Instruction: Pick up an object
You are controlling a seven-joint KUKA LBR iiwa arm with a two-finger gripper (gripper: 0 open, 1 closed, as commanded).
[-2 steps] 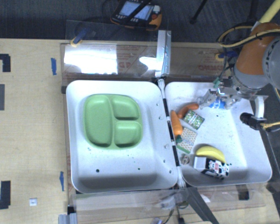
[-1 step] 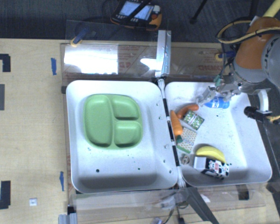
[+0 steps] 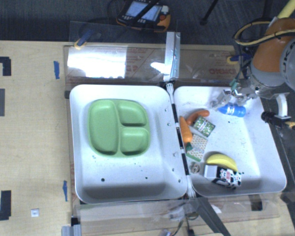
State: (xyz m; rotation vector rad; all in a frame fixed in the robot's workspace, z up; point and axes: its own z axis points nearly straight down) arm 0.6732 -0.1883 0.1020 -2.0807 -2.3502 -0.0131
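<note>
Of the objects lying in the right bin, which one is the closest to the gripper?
The blue object, at the far right of the right bin, lies just under the gripper. The carrots, banana and black-and-white toy lie farther off.

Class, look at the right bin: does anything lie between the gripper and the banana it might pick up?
Nothing visibly blocks it. The gripper sits at the right bin's far side by a blue object. The banana lies near the front, beside a black and white item. The bin floor between them looks bare.
</note>
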